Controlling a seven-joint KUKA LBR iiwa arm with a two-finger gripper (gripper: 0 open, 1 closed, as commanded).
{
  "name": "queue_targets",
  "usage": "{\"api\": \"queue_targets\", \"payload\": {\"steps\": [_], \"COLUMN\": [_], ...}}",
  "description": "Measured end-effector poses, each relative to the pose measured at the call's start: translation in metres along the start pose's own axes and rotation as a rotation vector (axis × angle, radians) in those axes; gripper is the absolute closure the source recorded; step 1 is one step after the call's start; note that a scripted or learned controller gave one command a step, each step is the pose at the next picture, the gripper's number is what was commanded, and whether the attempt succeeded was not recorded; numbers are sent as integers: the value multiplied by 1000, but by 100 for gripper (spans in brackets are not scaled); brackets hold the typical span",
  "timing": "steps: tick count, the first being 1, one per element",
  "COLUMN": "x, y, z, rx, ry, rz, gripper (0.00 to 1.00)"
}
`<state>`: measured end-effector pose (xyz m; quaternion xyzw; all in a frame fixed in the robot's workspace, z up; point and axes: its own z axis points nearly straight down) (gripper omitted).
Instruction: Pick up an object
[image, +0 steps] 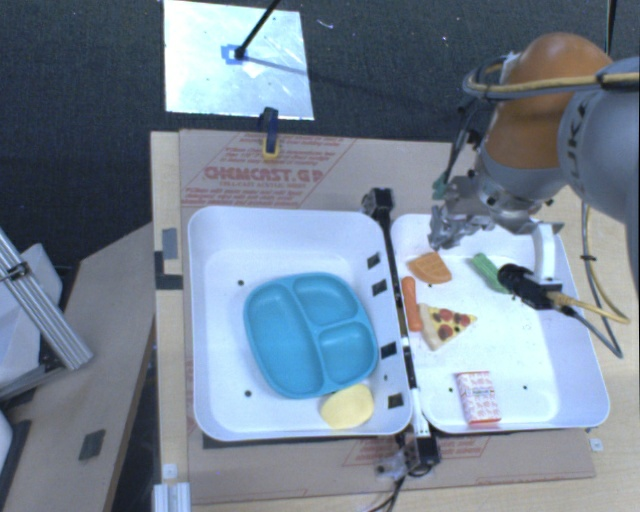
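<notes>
My gripper (443, 238) hangs over the back left of the right bin (580, 395), just above an orange wedge-shaped piece (431, 268). Nothing shows between its fingers. Below that piece lie an orange carrot stick (410, 303) along the bin's left wall and a pizza slice toy (444, 324). A green piece (487, 268) lies to the right of the gripper. A small red and white packet (476, 397) rests near the bin's front.
The left bin (215, 240) holds a blue divided plate (308, 333) and a pale yellow round piece (346, 406) at its front right. A black clip divider (382, 215) runs between the bins. The arm's grey and orange body (545, 100) looms over the right bin's back.
</notes>
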<state>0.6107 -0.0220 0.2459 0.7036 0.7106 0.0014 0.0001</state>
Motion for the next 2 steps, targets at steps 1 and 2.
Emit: {"api": "queue_targets", "payload": {"steps": [1, 2], "x": [59, 111], "y": [-7, -14], "z": [11, 18], "rx": [1, 2], "ry": [0, 0], "rz": [0, 0], "gripper": [100, 100]}}
